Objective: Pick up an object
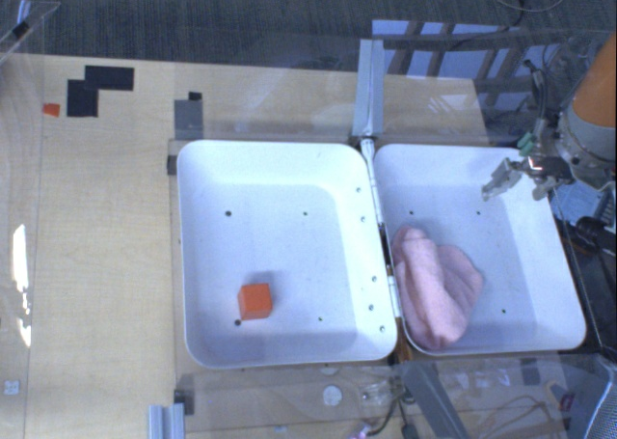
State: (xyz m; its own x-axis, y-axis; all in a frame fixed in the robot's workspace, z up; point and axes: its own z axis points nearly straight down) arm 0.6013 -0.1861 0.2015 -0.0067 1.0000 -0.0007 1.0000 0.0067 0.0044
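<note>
**Gripper high at the right bin's far right corner, two candidates well apart**

The gripper (516, 177) hung over the far right corner of the right bin (540, 326), its two fingers spread and nothing between them. A pink cloth (436, 285), bunched into a soft heap, lay against that bin's left wall toward the near edge. An orange block (255, 301) sat alone in the left bin (289, 177), near the near left corner and well apart from the arm (590, 114).

The cloth looked the likelier pick, being in the same bin. Trouble could come from its place: it touched the wall beside the divider, so one finger coming down on that side might strike the rim or land on the wall instead of the fabric. A soft heap also gives; the fingers could close on a single fold and let it slide out on the lift, or pinch too shallow and come up bare.

The block would demand a long reach across both bins, and a small misalignment on so small a target might nudge it aside rather than grip it.
</note>
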